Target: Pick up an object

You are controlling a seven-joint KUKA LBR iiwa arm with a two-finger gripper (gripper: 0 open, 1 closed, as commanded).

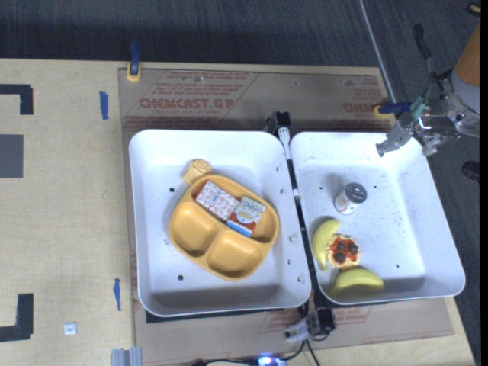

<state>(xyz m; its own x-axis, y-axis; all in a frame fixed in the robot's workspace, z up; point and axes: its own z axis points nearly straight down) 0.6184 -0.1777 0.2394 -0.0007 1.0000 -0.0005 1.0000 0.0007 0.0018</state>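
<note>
Bananas (329,244), yellow and curved, are seen in the right bin (435,204) beside a red-topped pizza slice (345,251) and a small jar (351,197). At that bin's upper right corner, the gripper (402,137) is poised with nothing held.

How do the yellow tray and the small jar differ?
The yellow tray lies in the left bin; the small jar sits in the right bin. The tray is far larger than the jar. The tray is yellow with compartments and holds packets; the jar is pale with a grey lid. Both rest untouched, away from the gripper.
</note>
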